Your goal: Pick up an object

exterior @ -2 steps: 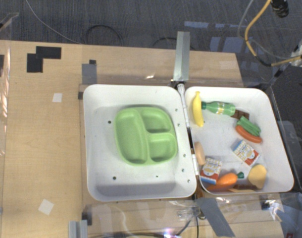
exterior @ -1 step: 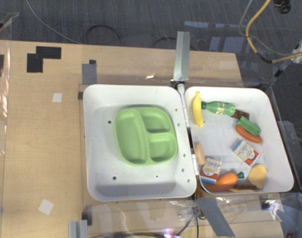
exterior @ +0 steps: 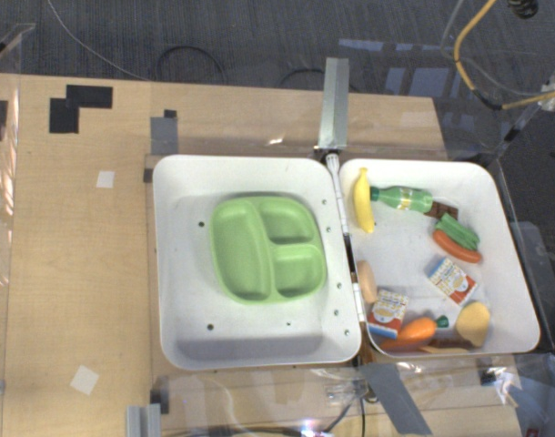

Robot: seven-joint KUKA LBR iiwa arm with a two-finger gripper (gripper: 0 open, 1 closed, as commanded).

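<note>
The right white bin (exterior: 496, 198) holds several toy foods. A yellow banana (exterior: 361, 200) lies along its left wall, and a green bottle (exterior: 402, 198) lies on its side beside it. A red and green hot dog (exterior: 457, 238) sits near the right wall, next to a small brown piece (exterior: 444, 213). Below them lie a small printed carton (exterior: 450, 279) and a yellow rounded piece (exterior: 473, 321). An orange carrot (exterior: 408, 330), a printed packet (exterior: 389, 304) and a pale peach piece (exterior: 366, 281) crowd the near left corner.
The left white bin (exterior: 182, 335) holds a green divided plate (exterior: 267, 248). A metal post (exterior: 333, 107) stands behind the seam between the bins. A yellow cable (exterior: 473, 35) hangs at the top right. Wooden bench (exterior: 68, 271) lies to the left.
</note>
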